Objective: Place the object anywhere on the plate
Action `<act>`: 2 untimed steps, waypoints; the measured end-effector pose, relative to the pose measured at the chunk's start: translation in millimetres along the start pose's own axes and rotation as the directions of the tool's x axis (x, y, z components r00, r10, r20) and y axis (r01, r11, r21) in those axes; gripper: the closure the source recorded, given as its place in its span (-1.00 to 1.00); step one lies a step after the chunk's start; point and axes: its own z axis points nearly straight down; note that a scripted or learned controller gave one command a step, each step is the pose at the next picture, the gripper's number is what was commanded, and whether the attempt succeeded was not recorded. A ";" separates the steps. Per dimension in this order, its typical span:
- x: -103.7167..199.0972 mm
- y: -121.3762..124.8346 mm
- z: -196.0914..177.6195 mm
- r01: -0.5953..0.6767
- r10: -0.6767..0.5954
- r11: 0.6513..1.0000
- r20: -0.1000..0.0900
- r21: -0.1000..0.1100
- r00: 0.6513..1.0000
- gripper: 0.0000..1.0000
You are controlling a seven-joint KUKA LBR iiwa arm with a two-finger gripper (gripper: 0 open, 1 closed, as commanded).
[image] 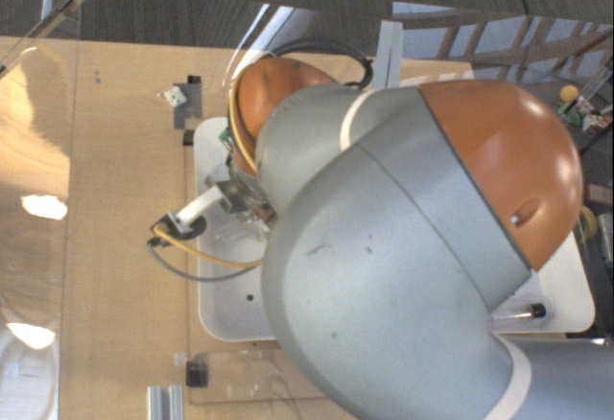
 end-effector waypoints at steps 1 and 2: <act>-12.4 -7.0 -108.8 0.269 -0.269 0.963 0.010 0.001 0.963 1.00; 61.2 44.1 -6.0 0.288 -0.288 0.958 0.014 0.003 0.958 1.00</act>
